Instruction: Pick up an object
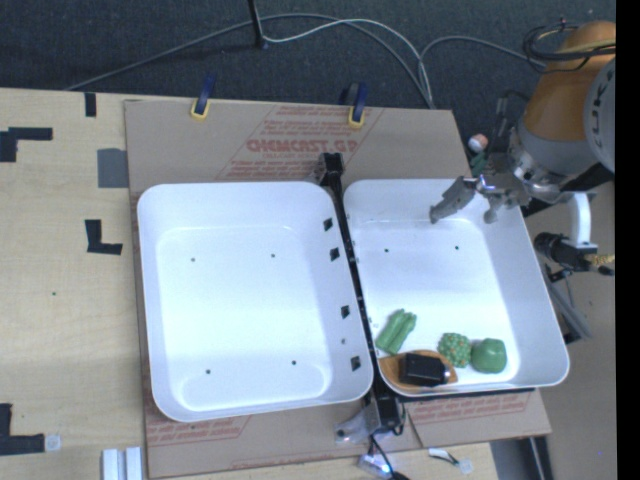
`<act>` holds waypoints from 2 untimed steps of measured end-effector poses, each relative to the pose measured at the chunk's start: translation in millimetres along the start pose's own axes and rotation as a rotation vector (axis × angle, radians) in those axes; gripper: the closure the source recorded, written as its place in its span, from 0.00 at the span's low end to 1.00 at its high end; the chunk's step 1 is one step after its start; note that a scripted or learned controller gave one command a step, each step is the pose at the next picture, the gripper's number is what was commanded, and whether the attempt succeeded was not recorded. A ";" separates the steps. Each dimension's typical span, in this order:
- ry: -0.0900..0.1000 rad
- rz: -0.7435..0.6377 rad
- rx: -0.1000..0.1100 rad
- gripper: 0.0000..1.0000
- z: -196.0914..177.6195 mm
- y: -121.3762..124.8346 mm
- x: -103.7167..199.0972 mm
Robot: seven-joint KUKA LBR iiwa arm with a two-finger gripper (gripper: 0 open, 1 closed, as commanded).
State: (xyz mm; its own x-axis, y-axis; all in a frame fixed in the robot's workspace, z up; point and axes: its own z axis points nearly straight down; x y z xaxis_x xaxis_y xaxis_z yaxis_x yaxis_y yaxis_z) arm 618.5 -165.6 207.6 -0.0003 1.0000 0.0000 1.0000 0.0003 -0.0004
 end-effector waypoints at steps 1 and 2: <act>0.001 -0.005 -0.003 0.00 -27.2 40.1 58.0; 0.001 -0.001 0.008 0.00 94.1 52.0 75.2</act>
